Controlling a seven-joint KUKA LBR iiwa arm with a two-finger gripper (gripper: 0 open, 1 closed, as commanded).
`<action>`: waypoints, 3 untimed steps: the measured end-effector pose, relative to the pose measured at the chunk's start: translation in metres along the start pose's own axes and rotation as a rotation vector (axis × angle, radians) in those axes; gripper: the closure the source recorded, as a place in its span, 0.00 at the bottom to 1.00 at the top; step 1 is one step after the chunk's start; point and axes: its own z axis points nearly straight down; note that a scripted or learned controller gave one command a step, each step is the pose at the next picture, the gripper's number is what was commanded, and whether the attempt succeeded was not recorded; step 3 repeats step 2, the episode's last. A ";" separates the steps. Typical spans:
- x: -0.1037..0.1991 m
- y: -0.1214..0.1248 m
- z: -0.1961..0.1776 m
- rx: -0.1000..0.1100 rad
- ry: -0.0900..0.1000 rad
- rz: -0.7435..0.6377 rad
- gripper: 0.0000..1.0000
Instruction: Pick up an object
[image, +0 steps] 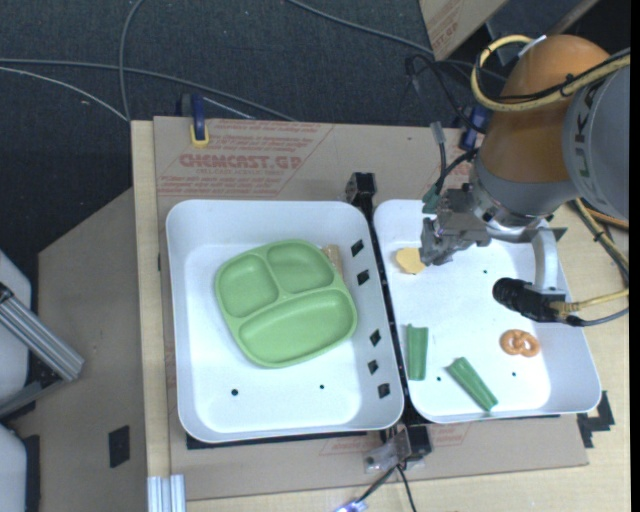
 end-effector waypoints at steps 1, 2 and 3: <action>0.033 0.031 0.006 0.001 0.000 0.002 1.00; 0.069 0.052 0.017 0.002 0.000 0.002 1.00; 0.069 0.052 0.017 0.002 0.000 0.002 1.00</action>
